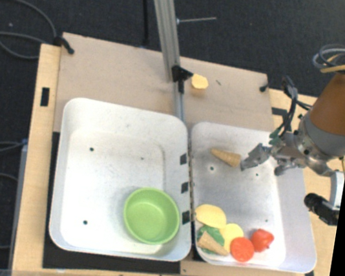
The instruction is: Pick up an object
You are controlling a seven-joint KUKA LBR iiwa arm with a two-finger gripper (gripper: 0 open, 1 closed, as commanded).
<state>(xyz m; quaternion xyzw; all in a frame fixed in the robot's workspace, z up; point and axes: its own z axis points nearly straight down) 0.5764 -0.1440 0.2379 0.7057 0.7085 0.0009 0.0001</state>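
My gripper (pixel 267 161) hangs over the upper right part of the right bin (pixel 292 206), with its fingers spread apart and nothing between them. A tan cone (pixel 226 156) lies on the bin floor just left of the left finger. At the bin's near edge sits a cluster of toy foods: a yellow piece (pixel 211 214), a second yellow piece (pixel 232 232), a tan and green wedge (pixel 211 241), a red-orange ball (pixel 241 249) and a red piece (pixel 262 239).
A green bowl (pixel 152 215) stands in the left bin (pixel 91 153) near its front right corner. A small yellow piece (pixel 199 82) lies on the board behind the bins, beside a slanted metal post (pixel 168 28).
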